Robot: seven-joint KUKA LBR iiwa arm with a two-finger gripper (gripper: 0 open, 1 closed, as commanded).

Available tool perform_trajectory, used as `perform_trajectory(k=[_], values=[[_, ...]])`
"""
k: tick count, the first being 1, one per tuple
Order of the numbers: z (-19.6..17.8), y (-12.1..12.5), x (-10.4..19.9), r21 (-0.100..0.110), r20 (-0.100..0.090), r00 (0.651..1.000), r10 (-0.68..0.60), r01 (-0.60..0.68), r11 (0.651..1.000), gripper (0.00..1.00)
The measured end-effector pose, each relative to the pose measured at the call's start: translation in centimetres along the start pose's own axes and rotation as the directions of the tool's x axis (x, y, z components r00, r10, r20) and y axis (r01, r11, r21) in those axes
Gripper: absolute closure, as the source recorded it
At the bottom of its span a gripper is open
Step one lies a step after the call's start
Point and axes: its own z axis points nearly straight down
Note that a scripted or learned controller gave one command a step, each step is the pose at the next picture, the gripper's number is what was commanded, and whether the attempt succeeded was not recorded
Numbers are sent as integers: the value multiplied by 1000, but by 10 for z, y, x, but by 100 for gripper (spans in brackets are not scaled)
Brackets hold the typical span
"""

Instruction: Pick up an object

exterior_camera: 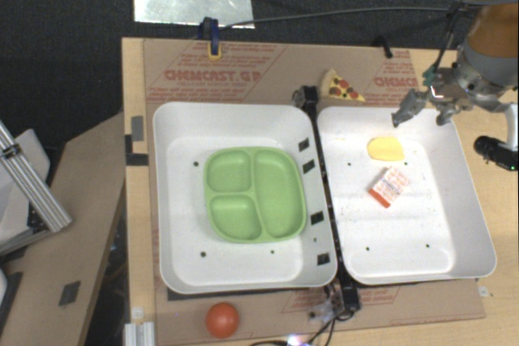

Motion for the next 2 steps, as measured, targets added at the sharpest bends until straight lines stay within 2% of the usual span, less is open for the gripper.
perform_trajectory(k=[2], values=[[105, 12, -13, -1, 1, 1000, 2, -2, 1000, 0]])
